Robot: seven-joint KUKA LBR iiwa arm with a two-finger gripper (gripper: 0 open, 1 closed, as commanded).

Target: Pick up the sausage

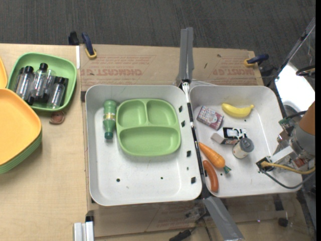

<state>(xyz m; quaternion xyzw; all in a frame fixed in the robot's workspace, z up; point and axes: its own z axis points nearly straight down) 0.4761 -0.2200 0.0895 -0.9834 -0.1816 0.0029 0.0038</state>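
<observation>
1. My arm [307,133] enters the view at 3 o'clock, with the grey wrist below the orange band.
2. My hand [291,152] hangs low, near 4 o'clock.

orange plates [17,134]: cut by the left edge of my view
pink packet [209,117]: print too small for me to read

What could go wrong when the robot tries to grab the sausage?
1. The sausage lies right next to the carrot, almost touching it, so the grab might catch the carrot instead, or both.
2. The sausage sits close to the left wall of the right bin, so the wall could get bumped.
3. The arm is at the far right side, and a little round container lies between; it might get knocked.
</observation>
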